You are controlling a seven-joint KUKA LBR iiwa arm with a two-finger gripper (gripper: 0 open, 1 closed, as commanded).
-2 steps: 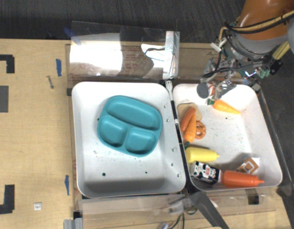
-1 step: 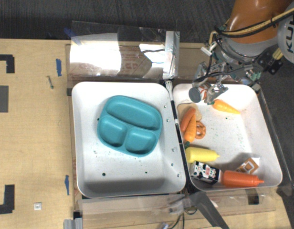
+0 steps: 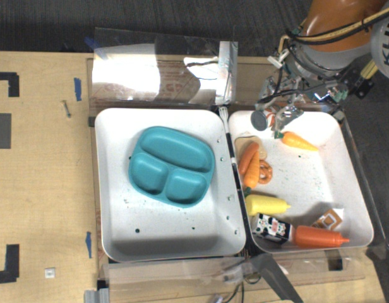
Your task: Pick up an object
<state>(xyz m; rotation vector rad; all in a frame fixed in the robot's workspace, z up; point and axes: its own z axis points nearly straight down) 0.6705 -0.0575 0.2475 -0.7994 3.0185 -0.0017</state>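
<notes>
My gripper (image 3: 280, 120) hangs over the back left part of the right bin (image 3: 353, 169), under the grey wrist and orange band. A small orange carrot (image 3: 300, 142) lies just below and to the right of it, its blunt end close to the gripper's tip; whether they touch is unclear. Along the right bin's left wall lie a longer orange carrot (image 3: 248, 163) and an orange ring-shaped piece (image 3: 264, 172). In front of them are a yellow bottle (image 3: 267, 204), a black-and-white pack (image 3: 272, 228) and an orange-red bottle (image 3: 317, 237).
The left bin (image 3: 112, 219) holds a teal divided plate (image 3: 171, 166). A small brown-and-white box (image 3: 329, 219) sits near the right bin's front right corner. Cables dangle around the wrist. A clear plastic sheet lies behind the left bin.
</notes>
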